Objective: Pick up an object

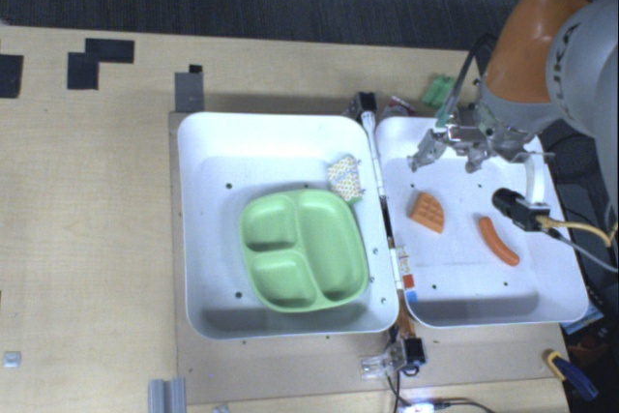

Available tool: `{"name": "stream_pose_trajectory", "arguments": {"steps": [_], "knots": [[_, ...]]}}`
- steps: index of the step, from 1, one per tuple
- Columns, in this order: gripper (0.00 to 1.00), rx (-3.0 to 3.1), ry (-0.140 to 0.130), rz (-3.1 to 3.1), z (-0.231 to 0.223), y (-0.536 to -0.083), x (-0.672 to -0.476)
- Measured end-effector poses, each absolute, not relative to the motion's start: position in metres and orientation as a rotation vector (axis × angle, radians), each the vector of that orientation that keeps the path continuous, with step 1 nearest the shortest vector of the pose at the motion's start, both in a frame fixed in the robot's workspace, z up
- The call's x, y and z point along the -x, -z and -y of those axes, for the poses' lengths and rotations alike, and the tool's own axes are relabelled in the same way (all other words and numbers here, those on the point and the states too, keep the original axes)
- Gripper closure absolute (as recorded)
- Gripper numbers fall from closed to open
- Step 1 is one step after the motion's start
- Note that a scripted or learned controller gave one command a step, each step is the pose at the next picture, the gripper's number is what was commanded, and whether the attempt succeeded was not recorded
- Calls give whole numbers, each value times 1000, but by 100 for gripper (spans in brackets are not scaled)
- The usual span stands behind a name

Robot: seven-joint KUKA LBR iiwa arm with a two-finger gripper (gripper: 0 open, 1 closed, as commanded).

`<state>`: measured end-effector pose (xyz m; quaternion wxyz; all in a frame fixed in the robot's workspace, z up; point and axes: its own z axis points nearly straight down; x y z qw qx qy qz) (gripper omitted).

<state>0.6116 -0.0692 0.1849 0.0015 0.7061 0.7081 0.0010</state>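
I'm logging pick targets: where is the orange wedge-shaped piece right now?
The orange wedge lies in the right bin, near its left wall, left of the sausage and below the gripper.

Surface (97,237) looked like pale wood or laminate, matt, smooth. Both bins, left (208,160) and right (551,295), looked like white plastic w/ a soft sheen. Green divided tray (300,251) was smooth plastic, semi-matt. Orange wedge (427,212) and orange sausage-shaped piece (498,241) looked like plastic or rubber, matt. Small patterned item (345,175) looked like cloth or paper; couldn't tell which. Arm shell (590,63) was smooth grey, orange band (527,44) glossy. Fingers (427,153) looked like bare metal.
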Motion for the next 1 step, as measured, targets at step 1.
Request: {"name": "stream_pose_trajectory", "arguments": {"steps": [1], "knots": [[0,-2215,-7,-2220,89,-86,-577]]}}
